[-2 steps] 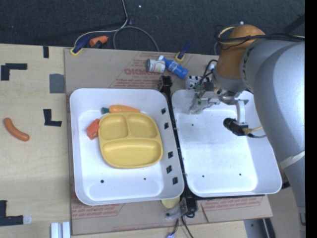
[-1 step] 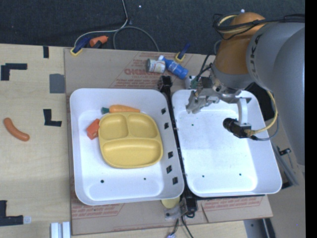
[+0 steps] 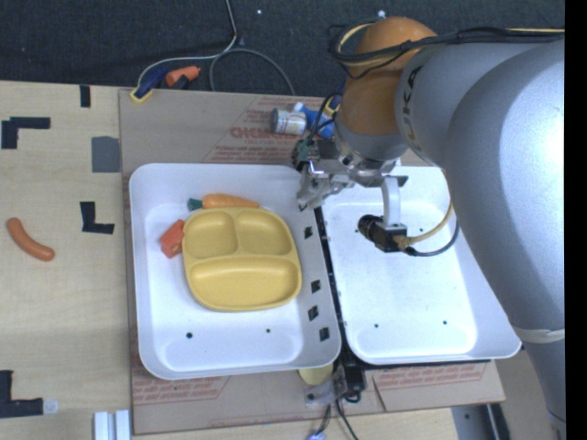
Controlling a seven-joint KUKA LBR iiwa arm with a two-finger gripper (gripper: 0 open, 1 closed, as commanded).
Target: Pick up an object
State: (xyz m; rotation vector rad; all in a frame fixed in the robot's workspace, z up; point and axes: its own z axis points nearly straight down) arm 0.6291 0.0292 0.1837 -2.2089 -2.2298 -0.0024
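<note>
Two shallow white bins sit side by side on a cardboard sheet [image 3: 183, 140] laid over the wooden worktop [image 3: 55, 310].

Left bin [image 3: 151, 337]: holds a yellow divided plate [image 3: 243, 259] with three compartments, lying flat near the bin's middle. A toy carrot [image 3: 229, 201], orange with a green tip, lies just beyond the plate's far edge, touching or nearly touching it. A smaller orange-red piece [image 3: 171, 238] lies against the plate's left edge; partly hidden by the plate, so its kind is unclear.

Right bin [image 3: 413, 337]: floor is bare white over the visible part.

The grey arm [image 3: 495, 154] comes in from the right, with its orange band [image 3: 381, 76] above the wrist. The pincer [image 3: 314, 191] hangs over the far end of the ridge where the two bins meet, close to the plate's far right corner but apart from it. Cannot tell how the pincer stands; it is too small and cluttered to read. A small black unit with a cable [image 3: 385, 232] hangs below the wrist over the right bin.

Outside the bins: an orange sausage-shaped toy [image 3: 30, 239] lies on the worktop well to the left. A small silver cylinder [image 3: 289, 120] lies on the cardboard beyond the bins. An orange-and-blue clamp [image 3: 170, 79] sits at the cardboard's far left corner.
</note>
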